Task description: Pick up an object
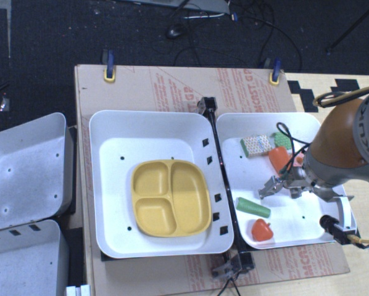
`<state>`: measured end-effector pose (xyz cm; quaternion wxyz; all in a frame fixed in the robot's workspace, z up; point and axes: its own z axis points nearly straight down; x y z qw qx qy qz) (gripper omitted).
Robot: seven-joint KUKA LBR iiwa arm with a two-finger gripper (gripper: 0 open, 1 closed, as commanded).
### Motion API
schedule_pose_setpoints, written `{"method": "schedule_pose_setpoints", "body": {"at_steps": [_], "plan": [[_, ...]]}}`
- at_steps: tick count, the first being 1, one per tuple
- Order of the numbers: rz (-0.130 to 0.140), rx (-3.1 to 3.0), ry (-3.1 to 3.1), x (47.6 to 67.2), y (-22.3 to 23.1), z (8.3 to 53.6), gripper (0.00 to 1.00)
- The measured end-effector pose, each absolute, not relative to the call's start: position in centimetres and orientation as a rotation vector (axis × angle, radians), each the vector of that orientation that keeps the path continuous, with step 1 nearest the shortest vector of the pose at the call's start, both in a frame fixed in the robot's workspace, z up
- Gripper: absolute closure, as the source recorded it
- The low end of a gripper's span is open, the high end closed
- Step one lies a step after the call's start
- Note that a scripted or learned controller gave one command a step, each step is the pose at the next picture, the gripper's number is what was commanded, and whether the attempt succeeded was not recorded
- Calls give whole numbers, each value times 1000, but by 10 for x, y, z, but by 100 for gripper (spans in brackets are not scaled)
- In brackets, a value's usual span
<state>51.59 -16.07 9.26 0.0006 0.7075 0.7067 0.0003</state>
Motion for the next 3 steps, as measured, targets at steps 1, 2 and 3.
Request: {"method": "schedule_pose_setpoints", "body": {"at_steps": [1, 2, 3], "plan": [[1, 2224, 2218, 516, -160, 102, 100], [3, 2221, 2217, 506, -161, 152, 100], [4, 2214, 2221, 517, -165, 202, 100]]}}
